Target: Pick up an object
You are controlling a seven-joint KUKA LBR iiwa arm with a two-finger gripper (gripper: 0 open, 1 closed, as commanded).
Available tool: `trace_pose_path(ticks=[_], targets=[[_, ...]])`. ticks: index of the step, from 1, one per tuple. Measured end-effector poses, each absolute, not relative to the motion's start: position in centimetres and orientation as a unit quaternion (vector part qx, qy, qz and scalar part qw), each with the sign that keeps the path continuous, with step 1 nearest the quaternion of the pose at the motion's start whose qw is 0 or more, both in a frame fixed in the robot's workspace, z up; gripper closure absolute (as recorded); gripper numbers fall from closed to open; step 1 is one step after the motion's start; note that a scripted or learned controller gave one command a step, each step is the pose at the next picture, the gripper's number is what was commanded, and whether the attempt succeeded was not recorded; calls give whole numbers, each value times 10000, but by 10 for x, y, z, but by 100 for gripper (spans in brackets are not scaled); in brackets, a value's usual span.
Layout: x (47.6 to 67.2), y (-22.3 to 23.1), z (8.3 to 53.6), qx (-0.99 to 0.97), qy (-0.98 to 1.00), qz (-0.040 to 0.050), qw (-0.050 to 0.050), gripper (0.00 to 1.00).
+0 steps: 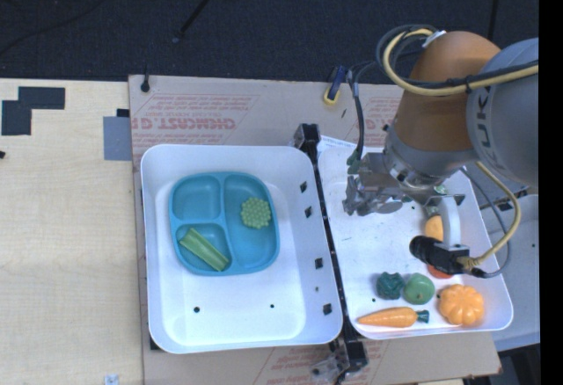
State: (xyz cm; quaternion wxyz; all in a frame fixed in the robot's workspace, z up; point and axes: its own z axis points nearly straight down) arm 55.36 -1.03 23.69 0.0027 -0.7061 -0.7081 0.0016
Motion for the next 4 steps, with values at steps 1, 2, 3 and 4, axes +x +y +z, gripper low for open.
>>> trace_pose_path(ticks=[1,2,3,4], targets=[[538,36,242,-7055,-7087,11,28,100],[523,86,223,-7055,-7087,20,29,100],[515,101,222,-7063,-7079,22,23,100],[509,108,217,-7062,-7080,24,22,100]])
